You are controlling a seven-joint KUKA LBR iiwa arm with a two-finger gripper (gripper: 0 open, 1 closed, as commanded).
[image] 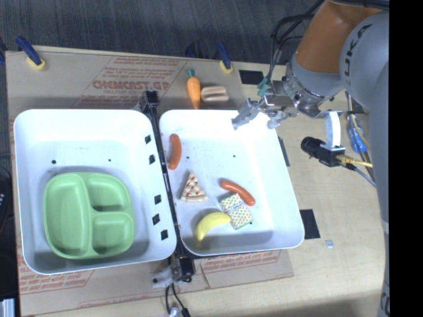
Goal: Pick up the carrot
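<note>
Scanning from the left edge of the bench: left bin (pixel 26 177) holding a green divided plate (pixel 89 215) toward its near-left corner. Beyond the far rim, between the two bins and just outside the right bin's (pixel 281 183) far-left corner, the carrot (pixel 193 91), resting on the cardboard sheet (pixel 119 78) and not in either bin. Standing almost straight away from the camera along its long axis, green top at the far end, orange tip pointing back toward the right bin's rim. Just beside it on the right, a small bun-like toy (pixel 214 94).

Inside the right bin: a sausage (pixel 174 150) near the left wall, a pizza slice (pixel 193 189) toward the middle, a banana (pixel 210 224) by the near rim, a checkered packet (pixel 237 211) touching a second sausage (pixel 237 191) beyond it.

Hovering over the right bin's far-right edge, the gripper (pixel 254 113), reaching in from the right below the orange-banded wrist. Fingers spread apart, nothing between them. Carrot well apart from the gripper, lying off to its left and a little farther back, with the bun between the two.
</note>
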